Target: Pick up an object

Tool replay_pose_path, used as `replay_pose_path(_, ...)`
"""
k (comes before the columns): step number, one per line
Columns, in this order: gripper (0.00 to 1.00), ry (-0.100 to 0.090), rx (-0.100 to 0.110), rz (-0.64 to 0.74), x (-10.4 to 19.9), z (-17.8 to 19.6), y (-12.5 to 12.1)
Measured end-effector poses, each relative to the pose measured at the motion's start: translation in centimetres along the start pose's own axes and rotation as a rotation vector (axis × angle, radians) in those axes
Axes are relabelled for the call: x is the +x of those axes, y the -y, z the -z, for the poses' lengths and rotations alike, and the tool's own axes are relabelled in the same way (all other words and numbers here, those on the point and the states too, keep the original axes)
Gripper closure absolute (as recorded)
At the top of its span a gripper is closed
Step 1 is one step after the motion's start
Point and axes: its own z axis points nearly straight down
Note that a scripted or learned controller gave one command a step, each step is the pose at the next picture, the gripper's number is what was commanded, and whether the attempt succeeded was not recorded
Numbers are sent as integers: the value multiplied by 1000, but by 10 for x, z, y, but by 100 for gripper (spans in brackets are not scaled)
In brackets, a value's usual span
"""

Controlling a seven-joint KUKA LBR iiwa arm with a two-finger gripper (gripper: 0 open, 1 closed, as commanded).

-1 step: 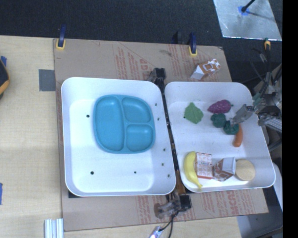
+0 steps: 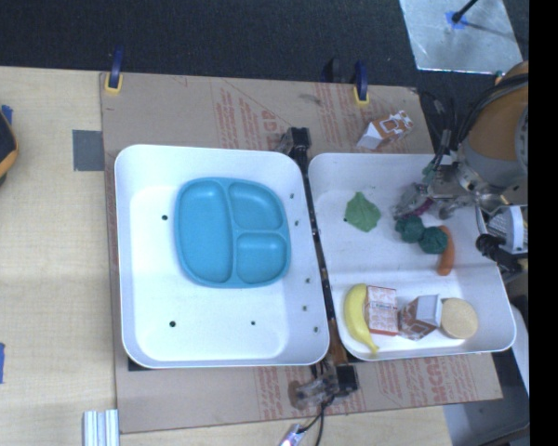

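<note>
camera view, metal claw over knobbly dark-green lump, grip state unclear

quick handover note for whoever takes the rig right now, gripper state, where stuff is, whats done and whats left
Gripper: low over the upper part of the right bin, right beside the dark teal object. Finger state cannot be read from this view, and nothing is visibly held.

Right bin: green leafy piece, dark teal object, orange carrot, and along the near edge a banana, a small red and white carton, a brown and grey packet and a round tan biscuit.

Left bin: blue divided plate.

Done: arm is over the items. Left: grasp one object and lift it.
</note>
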Motion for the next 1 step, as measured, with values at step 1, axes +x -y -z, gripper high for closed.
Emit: replay_pose_path(1, 100, 1, -2, 4, -1, 12, -1)
